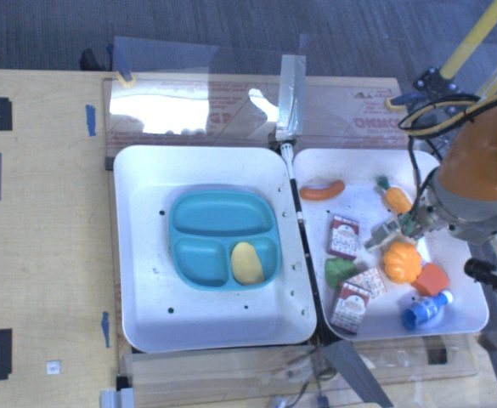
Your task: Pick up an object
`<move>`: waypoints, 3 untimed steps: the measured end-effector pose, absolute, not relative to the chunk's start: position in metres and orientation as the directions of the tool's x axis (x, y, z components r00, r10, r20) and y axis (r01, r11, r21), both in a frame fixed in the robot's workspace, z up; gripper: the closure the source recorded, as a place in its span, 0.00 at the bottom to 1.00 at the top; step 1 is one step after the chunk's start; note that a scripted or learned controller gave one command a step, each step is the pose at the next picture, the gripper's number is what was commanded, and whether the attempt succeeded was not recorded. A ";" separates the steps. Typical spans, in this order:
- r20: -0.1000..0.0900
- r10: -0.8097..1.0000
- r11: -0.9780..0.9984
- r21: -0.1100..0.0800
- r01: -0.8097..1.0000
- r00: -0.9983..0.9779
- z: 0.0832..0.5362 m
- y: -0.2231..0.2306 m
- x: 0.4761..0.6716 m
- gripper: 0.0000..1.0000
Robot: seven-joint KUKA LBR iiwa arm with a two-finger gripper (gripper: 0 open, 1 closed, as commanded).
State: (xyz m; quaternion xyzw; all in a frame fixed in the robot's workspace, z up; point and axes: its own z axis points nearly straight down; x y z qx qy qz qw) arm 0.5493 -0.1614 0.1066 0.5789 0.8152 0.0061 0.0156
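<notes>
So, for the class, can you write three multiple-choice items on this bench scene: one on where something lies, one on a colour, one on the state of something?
1. Where does the yellow potato-like item lie?
A. In a lower compartment of the blue tray
B. On the wooden bench
C. In the right bin

2. What colour is the bottle in the right bin?
A. Green
B. Blue
C. White

3. How does the sausage rest?
A. Lying flat in the bin
B. Upright
C. Lifted in the air

Answers: 1 A, it sits inside the tray's lower right section. 2 B, its body is plainly blue. 3 A, it lies along the bin floor.
</notes>
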 end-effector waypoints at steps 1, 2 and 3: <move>-0.017 0.907 0.421 0.018 0.907 -0.421 0.093 -0.170 0.512 0.00; -0.021 0.908 0.420 0.025 0.907 -0.419 0.105 -0.170 0.515 1.00; -0.003 0.975 0.222 0.003 0.975 -0.222 0.153 -0.210 0.480 1.00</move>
